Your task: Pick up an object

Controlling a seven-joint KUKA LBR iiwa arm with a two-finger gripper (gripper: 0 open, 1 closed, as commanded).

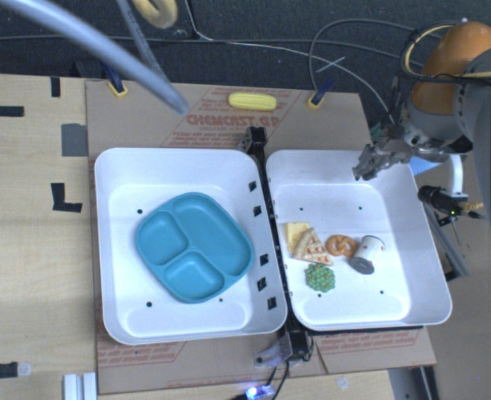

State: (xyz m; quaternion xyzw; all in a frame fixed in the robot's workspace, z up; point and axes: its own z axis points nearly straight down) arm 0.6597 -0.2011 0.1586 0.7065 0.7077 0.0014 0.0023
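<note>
**Bench layout: two bins, food items in right bin, gripper at upper right**

The left bin (112, 182) holds a blue tray (193, 246) with three compartments. The tray lies flat, turned at a slant, near the bin's centre. Its compartments hold nothing visible.

Behind the bins, on the cardboard sheet (220, 119), lies a yellow banana-shaped item (252, 101), just beyond the seam where the two bins meet. A black divider (266, 223) runs along that seam from back to front.

The right bin (395, 307) holds a cluster of small items near its centre. From left to right:
- a yellow wedge (295, 236), closest to the divider;
- a triangular sandwich piece (313, 248), touching the wedge;
- a green broccoli piece (321, 278), just in front of the sandwich piece;
- a brown pretzel (340, 245), beside the sandwich piece;
- a small white cup (370, 244), tipped on its side, next to the pretzel;
- a dark grey disc (361, 264), just in front of the cup.

The gripper (367, 168) sits over the back right part of the right bin, well apart from the cluster. It points down and toward the left. Nothing is seen between the fingers; whether they are spread or pressed together cannot be told. The orange band (453, 65) shows above the wrist at the upper right.
</note>
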